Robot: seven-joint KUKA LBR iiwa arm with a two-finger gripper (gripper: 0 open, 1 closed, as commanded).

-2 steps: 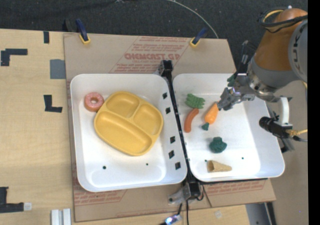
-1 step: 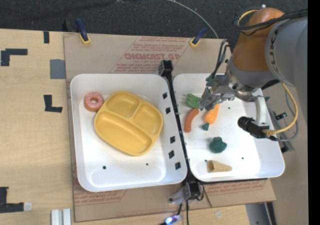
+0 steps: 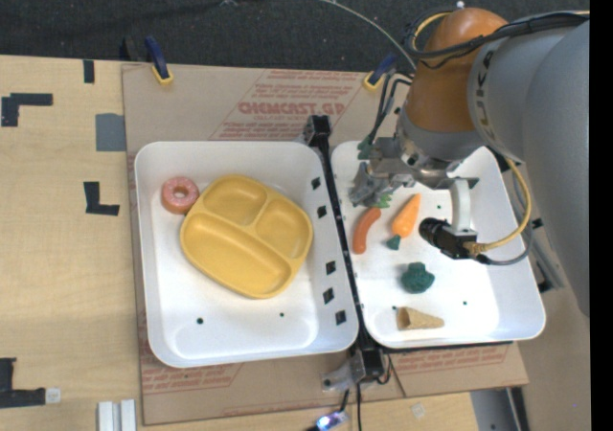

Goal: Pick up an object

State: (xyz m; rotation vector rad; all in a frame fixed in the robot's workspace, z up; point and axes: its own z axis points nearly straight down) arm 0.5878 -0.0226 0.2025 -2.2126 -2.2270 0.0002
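My gripper (image 3: pixel 372 186) hangs low over the upper left part of the right bin (image 3: pixel 498 314), below the orange wrist band. Just beneath it lies an orange-red sausage-shaped toy (image 3: pixel 364 229), tilted. To the gripper's right rests an orange carrot (image 3: pixel 407 215), with a small green piece (image 3: pixel 394 243) under its tip. A bit of green (image 3: pixel 384 198) shows right beside the gripper. Farther toward the front sit a dark green broccoli (image 3: pixel 417 278) and a tan cone (image 3: pixel 418 320).
The left bin (image 3: pixel 163 324) holds a yellow divided plate (image 3: pixel 247 235) and a pink doughnut (image 3: pixel 179 194) at its upper left. A black divider (image 3: pixel 333 228) runs between the bins. A black cable connector (image 3: pixel 448 236) hangs over the right bin's middle.
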